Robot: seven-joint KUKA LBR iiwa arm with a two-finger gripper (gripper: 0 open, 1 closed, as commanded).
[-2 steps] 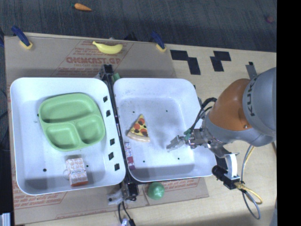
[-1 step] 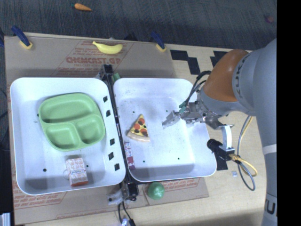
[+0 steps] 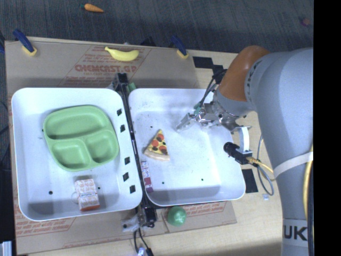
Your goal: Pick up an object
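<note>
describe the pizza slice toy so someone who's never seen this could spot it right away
Start at the right-hand shallow white bin, the one the grey arm reaches into. Near its left wall, beside the black divider between the bins, lies a small triangular toy pizza slice with a tan crust and red and green toppings. It is the one loose thing lying on that bin's floor, well left of the tool.

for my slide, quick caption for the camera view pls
KUKA arm's gripper poised in the right bin near a pizza slice; green tray in the left bin.
</note>
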